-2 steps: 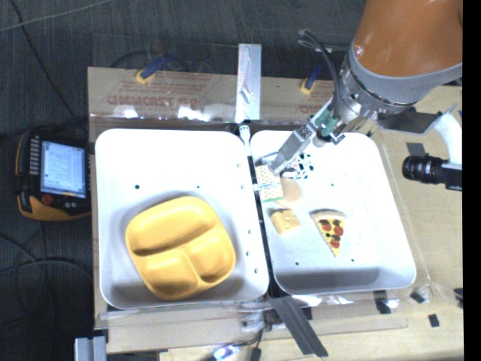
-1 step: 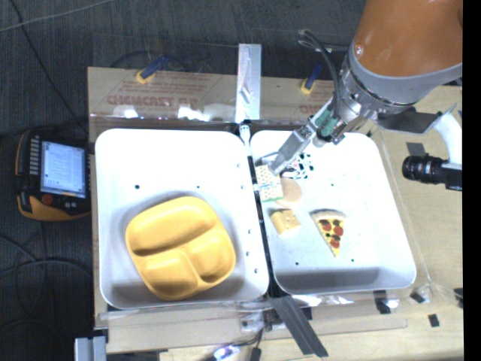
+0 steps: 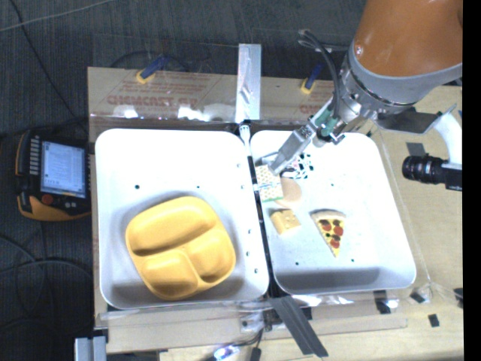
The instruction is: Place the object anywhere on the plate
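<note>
My pincer [image 3: 279, 165] reaches into the right bin [image 3: 376, 224] beside a small patterned toy [image 3: 266, 177]; its grip I cannot tell. The yellow plate [image 3: 180, 245] sits well left of it.

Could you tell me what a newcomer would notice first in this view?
Probably the yellow plate, lying in the left bin. Next, the arm with its orange band at upper right, its gripper down in the right bin near the divider. Just below it lie small toy foods, among them a pizza slice and a cheese wedge.
</note>
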Controlling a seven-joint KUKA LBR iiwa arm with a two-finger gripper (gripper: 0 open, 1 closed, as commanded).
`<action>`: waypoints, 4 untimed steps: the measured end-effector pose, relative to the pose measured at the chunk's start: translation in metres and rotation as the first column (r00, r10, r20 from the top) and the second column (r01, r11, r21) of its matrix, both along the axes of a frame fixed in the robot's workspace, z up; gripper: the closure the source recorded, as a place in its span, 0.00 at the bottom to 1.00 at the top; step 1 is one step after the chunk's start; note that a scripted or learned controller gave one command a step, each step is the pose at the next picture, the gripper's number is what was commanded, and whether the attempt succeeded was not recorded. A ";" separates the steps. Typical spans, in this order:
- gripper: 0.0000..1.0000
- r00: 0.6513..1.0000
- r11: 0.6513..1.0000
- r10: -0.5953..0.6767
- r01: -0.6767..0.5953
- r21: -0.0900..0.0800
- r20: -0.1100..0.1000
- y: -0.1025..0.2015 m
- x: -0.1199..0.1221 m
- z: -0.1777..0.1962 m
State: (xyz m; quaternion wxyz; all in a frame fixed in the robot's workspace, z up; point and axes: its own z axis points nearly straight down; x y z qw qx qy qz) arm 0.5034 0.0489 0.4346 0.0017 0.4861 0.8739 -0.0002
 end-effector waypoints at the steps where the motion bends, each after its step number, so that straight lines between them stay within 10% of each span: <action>1: 0.00 1.000 1.000 0.000 0.000 0.000 0.000 0.000 0.000 0.000; 4: 0.00 0.988 0.988 0.156 -0.156 -0.001 0.000 -0.034 0.024 0.000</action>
